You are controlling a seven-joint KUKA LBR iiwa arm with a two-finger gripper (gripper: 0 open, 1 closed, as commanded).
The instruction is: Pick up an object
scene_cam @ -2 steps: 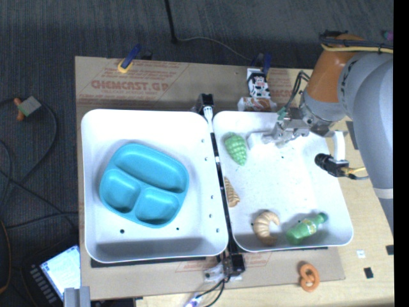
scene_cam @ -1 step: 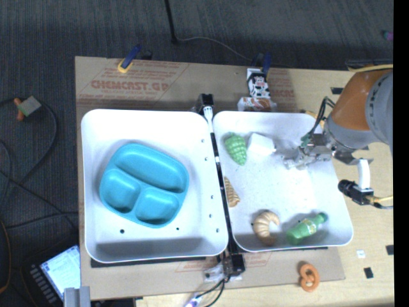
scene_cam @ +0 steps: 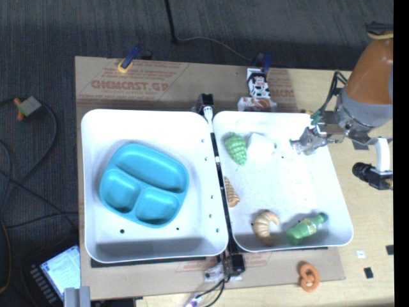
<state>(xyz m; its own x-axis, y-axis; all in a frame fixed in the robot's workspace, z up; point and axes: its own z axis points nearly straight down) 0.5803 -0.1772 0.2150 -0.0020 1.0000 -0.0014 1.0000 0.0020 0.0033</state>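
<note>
A: Where does the gripper sit?

B: Over the far right part of the right-hand shallow white bin, above bare floor. Whether it is spread or pressed together I cannot tell; it is too small and blurred, and nothing shows pinched in it.

A: What is there to pick?

B: Several things in that bin. A green ridged corn-like toy lies far left, with a white rounded lump just beside it. At the near edge, a tan croissant-shaped toy touches a green bottle-shaped toy. A brown ridged piece rests against the left wall.

A: Best choice?

B: My judgement: the white lump is nearest, but the corn toy offers ridges to catch on. I would come straight down and close across its narrow width. The croissant and bottle crowd each other, so a grasp there may nudge both.

A: The left bin?

B: It holds a blue three-compartment plastic tray.

A: Any writing?

B: Red print on the cardboard sheet covering the worktop reads roughly "CHEMCAST GP".
</note>
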